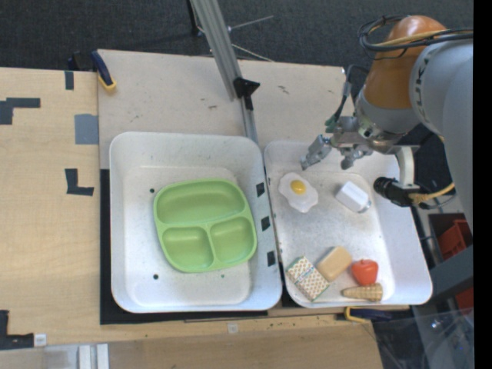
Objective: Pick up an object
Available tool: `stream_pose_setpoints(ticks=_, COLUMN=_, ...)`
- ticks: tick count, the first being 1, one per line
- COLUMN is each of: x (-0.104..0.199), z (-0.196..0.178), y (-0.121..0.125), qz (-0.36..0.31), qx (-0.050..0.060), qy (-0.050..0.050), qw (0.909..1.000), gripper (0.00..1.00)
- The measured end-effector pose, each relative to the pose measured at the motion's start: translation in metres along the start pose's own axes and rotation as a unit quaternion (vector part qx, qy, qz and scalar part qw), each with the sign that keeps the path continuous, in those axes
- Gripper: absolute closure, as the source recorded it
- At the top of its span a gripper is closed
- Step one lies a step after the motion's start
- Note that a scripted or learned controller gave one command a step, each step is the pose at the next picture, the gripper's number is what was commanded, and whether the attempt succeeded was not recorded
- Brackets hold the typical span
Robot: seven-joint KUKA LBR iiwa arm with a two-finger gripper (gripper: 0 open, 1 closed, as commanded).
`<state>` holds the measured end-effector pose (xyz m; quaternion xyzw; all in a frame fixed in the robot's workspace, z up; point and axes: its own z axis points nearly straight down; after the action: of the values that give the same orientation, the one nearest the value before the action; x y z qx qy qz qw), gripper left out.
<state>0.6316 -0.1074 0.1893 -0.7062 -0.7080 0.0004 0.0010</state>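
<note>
My gripper (pixel 332 158) hangs over the far end of the right bin (pixel 400 237), fingers spread apart with nothing between them. A fried egg toy (pixel 297 191) lies just below and left of it. A white block (pixel 353 196) sits below and right of the gripper. Near the bin's front edge lie a checkered cracker (pixel 307 277), a tan bread piece (pixel 335 263), a red pepper (pixel 365 270) and a waffle cone (pixel 363 292).
The left bin (pixel 123 206) holds a green divided plate (pixel 204 224). A metal pole (pixel 223 52) slants across the bench behind the bins. A yellow clamp (pixel 104 74) sits at the bench's far left corner.
</note>
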Motion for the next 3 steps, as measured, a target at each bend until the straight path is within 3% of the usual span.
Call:
stream_pose_setpoints(ticks=1, x=0.000, z=0.000, y=0.000, qz=0.000, qx=0.000, qy=0.000, qw=1.0000, gripper=0.00)
stream_pose_setpoints(ticks=3, x=0.001, z=0.102, y=0.009, qz=0.000, qx=-0.001, qy=-0.001, qw=1.0000, gripper=0.00)
